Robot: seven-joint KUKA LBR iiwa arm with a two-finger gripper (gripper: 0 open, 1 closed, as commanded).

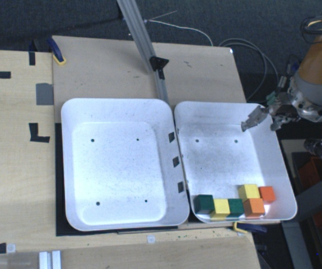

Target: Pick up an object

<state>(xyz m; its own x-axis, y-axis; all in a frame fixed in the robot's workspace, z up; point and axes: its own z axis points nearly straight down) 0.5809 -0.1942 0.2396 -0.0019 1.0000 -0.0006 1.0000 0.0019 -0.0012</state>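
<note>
Coloured blocks (236,202) huddle in the near corner of the right bin (214,150), green, yellow and orange. Well apart, at the bin's far right rim, the claw (260,118) hovers; whether it's apart or together, I cannot tell.

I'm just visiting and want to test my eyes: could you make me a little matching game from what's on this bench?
Things:
1. gripper
2. dark green block
3. orange blocks
4. left bin

Places:
A. right bin's near right corner
B. leftmost of the block cluster
C. beside the bin holding the blocks
D. above the right bin's far right edge

Pairs: 1-D, 2-B, 3-A, 4-C
</note>
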